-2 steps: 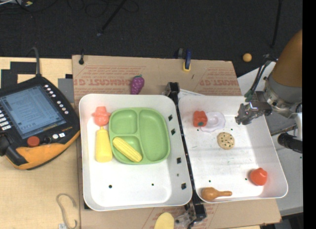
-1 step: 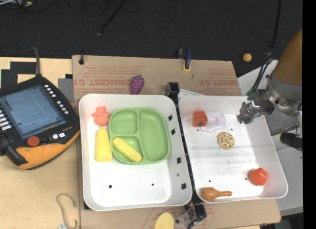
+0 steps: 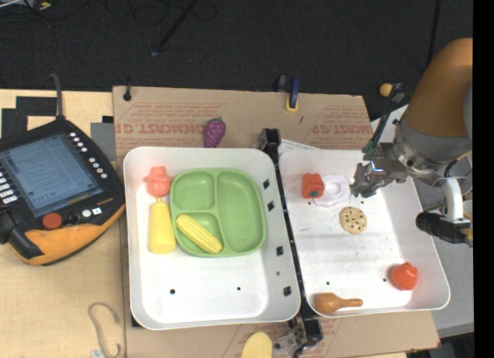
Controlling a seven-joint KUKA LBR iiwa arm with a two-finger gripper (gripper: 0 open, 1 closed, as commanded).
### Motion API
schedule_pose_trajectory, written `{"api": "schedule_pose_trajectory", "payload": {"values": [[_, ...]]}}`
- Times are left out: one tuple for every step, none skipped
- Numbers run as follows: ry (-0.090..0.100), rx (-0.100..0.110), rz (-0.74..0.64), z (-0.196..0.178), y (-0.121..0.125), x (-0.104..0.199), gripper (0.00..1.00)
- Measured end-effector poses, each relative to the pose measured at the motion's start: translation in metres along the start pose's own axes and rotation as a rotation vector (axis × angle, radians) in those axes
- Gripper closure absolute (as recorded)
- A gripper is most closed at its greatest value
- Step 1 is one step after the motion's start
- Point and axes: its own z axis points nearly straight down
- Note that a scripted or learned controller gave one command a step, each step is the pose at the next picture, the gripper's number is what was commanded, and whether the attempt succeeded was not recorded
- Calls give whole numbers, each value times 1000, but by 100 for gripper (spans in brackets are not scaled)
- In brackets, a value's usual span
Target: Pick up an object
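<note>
From my remote station I see the gripper (image 3: 364,185) low over the right bin (image 3: 421,256), near its back part. It hangs just beside a pale pink ring-shaped piece (image 3: 335,190) and above a round cookie (image 3: 353,220). I cannot tell what the gripper is doing, because it is dark and small in the camera view; nothing visible sits in it, so I do not count any object as held.

The task only asks for one object, and I judge the cookie or the pink piece is the target, since the arm is placed nearest to these two. An orange-red toy (image 3: 312,185) lies just on the other side of the pink piece. A red round toy (image 3: 404,275) and a brown pear-like toy (image 3: 336,302) rest near the front edge of this bin, well apart from the gripper.

The left bin (image 3: 201,295) holds a green divided plate (image 3: 231,210) with a corn cob (image 3: 199,234) lying in its front compartment, and a yellow bottle (image 3: 160,227) and a pink toy (image 3: 157,182) beside the plate. I think these are out of the present reach, so the pick is not yet done.
</note>
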Motion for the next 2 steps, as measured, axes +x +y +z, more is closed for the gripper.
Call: {"api": "schedule_pose_trajectory", "payload": {"values": [[0,3,0,13,-20,54,100],[0,2,-1,15,-29,111,100]]}}
